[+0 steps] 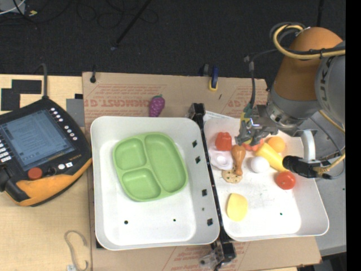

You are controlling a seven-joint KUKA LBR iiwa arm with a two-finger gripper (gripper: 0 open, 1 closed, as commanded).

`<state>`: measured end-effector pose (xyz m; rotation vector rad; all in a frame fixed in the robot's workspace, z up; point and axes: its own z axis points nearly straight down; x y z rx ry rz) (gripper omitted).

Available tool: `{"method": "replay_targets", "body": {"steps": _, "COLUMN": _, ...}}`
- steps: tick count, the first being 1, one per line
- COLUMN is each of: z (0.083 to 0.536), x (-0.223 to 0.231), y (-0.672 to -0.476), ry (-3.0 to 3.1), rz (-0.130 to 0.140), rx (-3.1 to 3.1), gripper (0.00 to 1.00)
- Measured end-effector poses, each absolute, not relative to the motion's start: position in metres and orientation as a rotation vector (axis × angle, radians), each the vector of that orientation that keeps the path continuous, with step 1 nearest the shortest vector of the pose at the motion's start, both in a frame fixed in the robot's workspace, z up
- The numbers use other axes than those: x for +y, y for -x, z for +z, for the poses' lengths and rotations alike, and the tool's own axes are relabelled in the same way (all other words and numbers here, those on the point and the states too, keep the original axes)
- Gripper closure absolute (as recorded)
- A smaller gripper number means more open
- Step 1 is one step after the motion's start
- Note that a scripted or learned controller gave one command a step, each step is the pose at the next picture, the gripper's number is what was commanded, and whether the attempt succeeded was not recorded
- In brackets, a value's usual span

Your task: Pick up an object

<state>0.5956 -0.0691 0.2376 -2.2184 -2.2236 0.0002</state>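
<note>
My gripper (250,132) hangs low over the back of the right bin (304,219), on the grey arm with the orange band. Just below it lies a brown toy drumstick (238,158), its upper end right at the gripper tip. I cannot tell whether the two touch. Around it lie a red piece (223,141), a white egg (259,164), an orange fruit (276,144), a yellow piece (274,160), a red tomato (285,180), a round cookie (231,176) and a pale yellow piece (237,206).
The left bin (113,224) holds a green divided plate (150,166). A purple grape bunch (157,105) lies on the cardboard behind it. A teach pendant (39,145) sits at the far left. A black cable loops near the right bin's right side.
</note>
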Motion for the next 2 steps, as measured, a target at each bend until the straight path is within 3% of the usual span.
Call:
{"method": "replay_targets", "body": {"steps": 1, "z": 0.227, "x": -0.068, "y": -0.581, "ry": 2.217, "rz": 0.006, "rx": -2.22, "gripper": 1.0}}
{"method": "replay_targets", "body": {"steps": 2, "z": 0.229, "x": -0.076, "y": -0.596, "ry": 2.22, "rz": 0.002, "rx": -2.221, "gripper": 1.0}}
